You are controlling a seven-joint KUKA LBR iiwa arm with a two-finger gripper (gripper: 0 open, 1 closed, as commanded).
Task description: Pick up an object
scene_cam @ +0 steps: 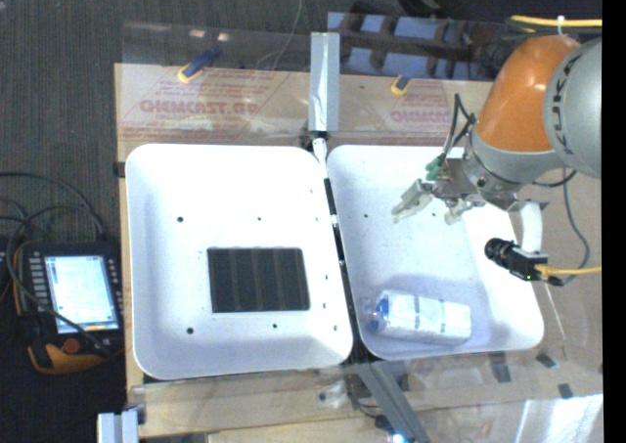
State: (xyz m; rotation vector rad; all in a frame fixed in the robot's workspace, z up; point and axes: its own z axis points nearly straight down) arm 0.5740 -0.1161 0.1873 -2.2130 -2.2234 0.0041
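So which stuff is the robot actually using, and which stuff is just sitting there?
For the job:
- gripper, fingers spread open, holding nothing
- white bottle, lying in the right bin

Just lying about:
- left bin with its dark ribbed panel
- handheld screen beside the bench

The arm (548, 109) reaches in from the right, its tool (430, 204) spread open, holding nothing.

Two bins side by side on the bench: left bin (166, 197) w/ a flat ribbed panel (258, 279) lying near its middle, right bin (381, 187) w/ a bottle (421, 317) on its side along the front edge. Gripper (437, 201) hangs over the right bin's back part, well apart from the bottle. Handheld screen unit (70, 292) sits left of the bench.
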